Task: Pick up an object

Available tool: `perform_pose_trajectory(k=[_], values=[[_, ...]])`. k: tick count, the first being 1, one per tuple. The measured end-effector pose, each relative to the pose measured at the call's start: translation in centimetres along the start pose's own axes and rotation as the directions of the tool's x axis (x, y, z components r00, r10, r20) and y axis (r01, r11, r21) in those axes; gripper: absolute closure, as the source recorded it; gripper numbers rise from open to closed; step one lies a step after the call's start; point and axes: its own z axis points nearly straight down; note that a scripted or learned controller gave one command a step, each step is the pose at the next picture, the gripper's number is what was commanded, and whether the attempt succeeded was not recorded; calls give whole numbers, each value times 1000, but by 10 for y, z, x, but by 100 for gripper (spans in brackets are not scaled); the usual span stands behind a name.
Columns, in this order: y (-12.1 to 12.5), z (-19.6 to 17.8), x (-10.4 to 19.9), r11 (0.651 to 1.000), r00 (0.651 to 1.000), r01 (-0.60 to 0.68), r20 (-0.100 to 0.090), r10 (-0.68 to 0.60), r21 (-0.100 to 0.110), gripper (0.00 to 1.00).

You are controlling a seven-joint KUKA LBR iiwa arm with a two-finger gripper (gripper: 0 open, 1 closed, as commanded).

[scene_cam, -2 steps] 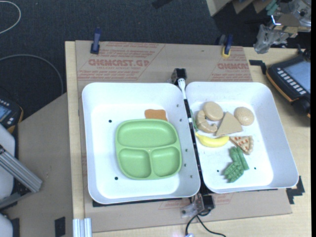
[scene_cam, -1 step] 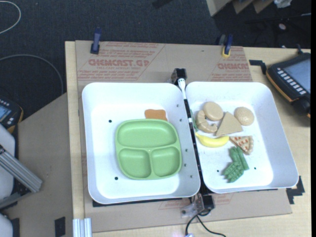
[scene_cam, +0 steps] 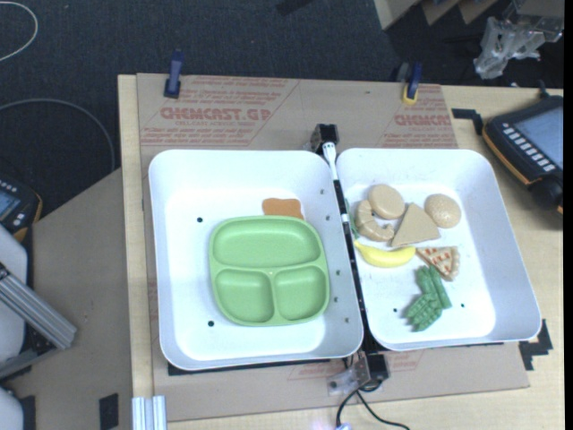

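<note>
The right bin (scene_cam: 488,182) holds toy food in a loose cluster: a tan round cookie (scene_cam: 387,202), a tan bun (scene_cam: 442,210), a beige wedge (scene_cam: 414,228), a yellow banana (scene_cam: 385,256), a pizza slice (scene_cam: 440,261) and a bunch of green beans (scene_cam: 428,299). In the left bin (scene_cam: 179,204) lies a green three-compartment plate (scene_cam: 269,269), with a small orange piece (scene_cam: 283,208) just behind it. A grey-white metal part that looks like my gripper (scene_cam: 506,41) hangs at the top right, beyond the bins and well away from every object.
Both bins rest on a cardboard sheet (scene_cam: 269,106) held by a blue clamp (scene_cam: 173,75) and a yellow one (scene_cam: 412,83). A black and orange pendant (scene_cam: 533,146) lies right of the right bin. Dark floor surrounds the bench.
</note>
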Motion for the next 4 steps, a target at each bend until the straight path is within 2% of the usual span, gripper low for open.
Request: perform_pose_trajectory(k=[1, 2, 3, 4], values=[[-17, 93, -1, 1000, 1000, 1, -1, -1, 3, 100], [-13, -101, 66, 999, 1000, 10, 2, -10, -32, 100], [-31, 6, 51, 1000, 1000, 0, 0, 0, 2, 100], [-49, 99, 47, 1000, 1000, 1, -1, -1, 3, 100]])
